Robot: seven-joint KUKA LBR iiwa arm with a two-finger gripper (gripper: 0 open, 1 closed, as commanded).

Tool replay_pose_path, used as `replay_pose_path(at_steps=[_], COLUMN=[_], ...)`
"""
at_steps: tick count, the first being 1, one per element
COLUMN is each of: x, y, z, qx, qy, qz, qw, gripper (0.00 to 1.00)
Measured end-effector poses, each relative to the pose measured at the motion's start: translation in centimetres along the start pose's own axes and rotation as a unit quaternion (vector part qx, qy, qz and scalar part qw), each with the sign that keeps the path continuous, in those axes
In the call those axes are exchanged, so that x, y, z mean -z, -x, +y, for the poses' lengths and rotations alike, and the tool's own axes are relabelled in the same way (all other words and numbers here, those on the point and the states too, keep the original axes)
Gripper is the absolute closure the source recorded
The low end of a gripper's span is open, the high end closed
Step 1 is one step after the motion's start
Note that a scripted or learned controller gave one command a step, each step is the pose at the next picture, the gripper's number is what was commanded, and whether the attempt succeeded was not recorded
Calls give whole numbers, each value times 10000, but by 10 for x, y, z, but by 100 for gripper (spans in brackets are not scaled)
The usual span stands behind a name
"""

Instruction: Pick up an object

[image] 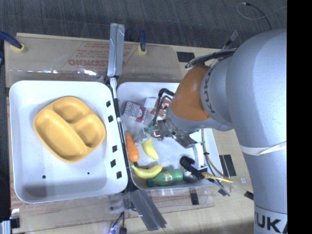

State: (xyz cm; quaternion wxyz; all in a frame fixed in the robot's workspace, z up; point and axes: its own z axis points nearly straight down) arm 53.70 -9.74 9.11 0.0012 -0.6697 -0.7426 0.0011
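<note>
Over the right bin, jaws low beside yellow pepper, their state unclear, carrot nearby

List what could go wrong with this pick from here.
1. The right bin is crowded: the carrot, the small yellow piece and the banana lie close together, so the gripper could nudge a neighbour or catch two things.
2. The arm hides part of the bin, so items beneath it can't be checked.
3. The green bottle lies on its side and might roll if bumped.
</note>
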Motion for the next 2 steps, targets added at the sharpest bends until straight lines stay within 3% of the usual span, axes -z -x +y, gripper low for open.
replay_pose_path(at_steps=[1,2], x=[9,101], y=[0,-46], z=[0,35], qx=[22,276], qy=[-7,5], qz=[-2,4], qw=[10000,9996], gripper=[100,100])
